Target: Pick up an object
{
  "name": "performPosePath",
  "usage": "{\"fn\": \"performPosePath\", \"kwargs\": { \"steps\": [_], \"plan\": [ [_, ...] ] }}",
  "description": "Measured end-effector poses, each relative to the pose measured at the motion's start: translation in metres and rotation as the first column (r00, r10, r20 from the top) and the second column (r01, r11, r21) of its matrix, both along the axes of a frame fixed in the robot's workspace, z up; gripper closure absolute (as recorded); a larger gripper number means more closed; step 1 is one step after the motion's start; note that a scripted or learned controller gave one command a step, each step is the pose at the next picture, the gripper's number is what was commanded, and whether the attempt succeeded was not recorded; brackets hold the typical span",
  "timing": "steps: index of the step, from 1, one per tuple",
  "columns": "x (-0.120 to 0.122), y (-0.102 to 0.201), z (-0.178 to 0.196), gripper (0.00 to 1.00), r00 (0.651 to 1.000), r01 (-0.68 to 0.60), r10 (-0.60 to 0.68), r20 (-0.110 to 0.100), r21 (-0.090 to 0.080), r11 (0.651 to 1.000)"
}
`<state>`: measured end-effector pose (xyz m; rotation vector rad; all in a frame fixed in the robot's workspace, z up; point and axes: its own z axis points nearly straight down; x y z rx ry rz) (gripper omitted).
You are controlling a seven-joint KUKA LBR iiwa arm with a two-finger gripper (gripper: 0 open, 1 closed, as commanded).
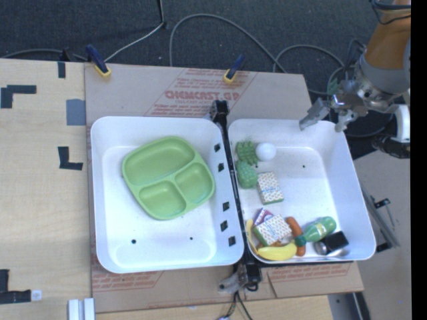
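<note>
My gripper (325, 119) hangs open above the far right rim of the right bin (347, 159), with nothing between its fingers. In that bin lie a white ball (266, 151), a green knobbly toy (246, 163), and a small patterned box (269, 187). Near the front of the bin sit a colourful box (271, 230), a yellow banana (275, 251), an orange carrot (295, 229), a green bottle (318, 229) and a black object (332, 243). All of these lie well below and to the left of the gripper.
The left bin (107, 199) holds a green divided plate (168, 176). A black divider with clips (225, 179) runs between the bins. Cables (200, 25) lie behind the cardboard sheet (193, 92).
</note>
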<state>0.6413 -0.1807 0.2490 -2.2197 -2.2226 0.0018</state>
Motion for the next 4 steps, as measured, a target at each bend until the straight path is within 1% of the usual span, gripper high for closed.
{"fn": "performPosePath", "kwargs": {
  "steps": [1, 2, 3, 4],
  "plan": [
    [-0.041, 0.08, -0.02, 0.0, 1.0, -0.001, 0.001, 0.0, 0.001, 1.0],
    [-0.076, -0.019, -0.011, 0.0, 1.0, 0.002, -0.002, 0.001, -0.002, 1.0],
    [-0.13, 0.05, -0.074, 0.0, 1.0, -0.001, 0.001, -0.002, 0.002, 1.0],
    [-0.082, 0.073, -0.143, 0.0, 1.0, 0.0, 0.0, -0.002, 0.001, 1.0]
  ]
}}
